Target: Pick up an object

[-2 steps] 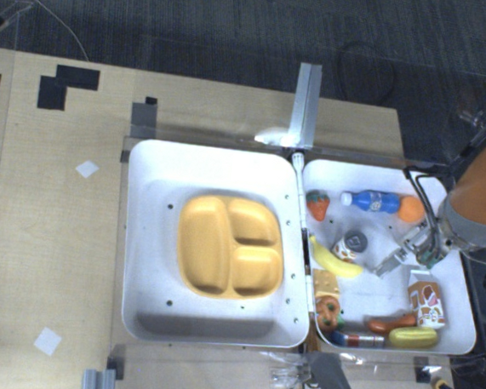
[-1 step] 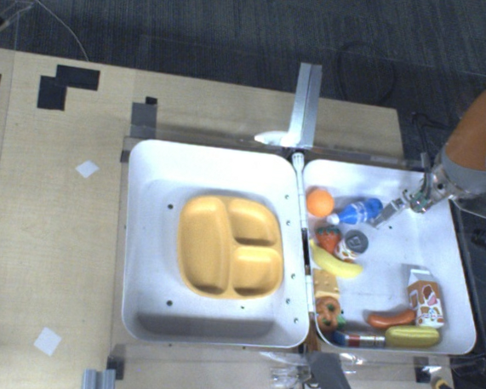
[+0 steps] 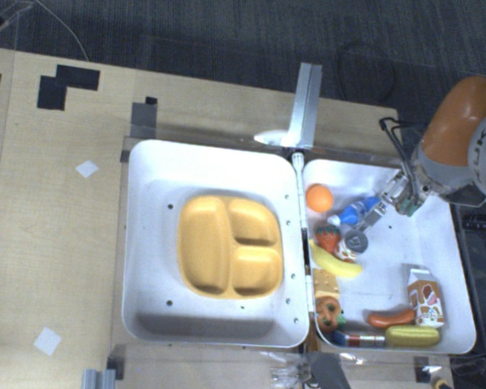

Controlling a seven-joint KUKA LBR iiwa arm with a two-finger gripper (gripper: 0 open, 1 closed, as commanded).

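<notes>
My gripper (image 3: 362, 229) hangs low over the upper middle of the right bin (image 3: 443, 243), at the end of the grey arm with the orange band (image 3: 457, 124). It sits right beside a small blue object (image 3: 349, 214) and just above a red toy fruit (image 3: 330, 239). An orange ball (image 3: 318, 197) lies to its upper left. A yellow banana (image 3: 337, 264) lies just below it. Whether anything is in the gripper is hidden from this angle.
The left bin (image 3: 150, 223) holds a yellow divided tray (image 3: 228, 246). Along the right bin's lower part lie a small carton (image 3: 424, 301), a red sausage (image 3: 391, 317), a yellow-green piece (image 3: 411, 336), a brown round toy (image 3: 328, 310) and a marker (image 3: 357, 338).
</notes>
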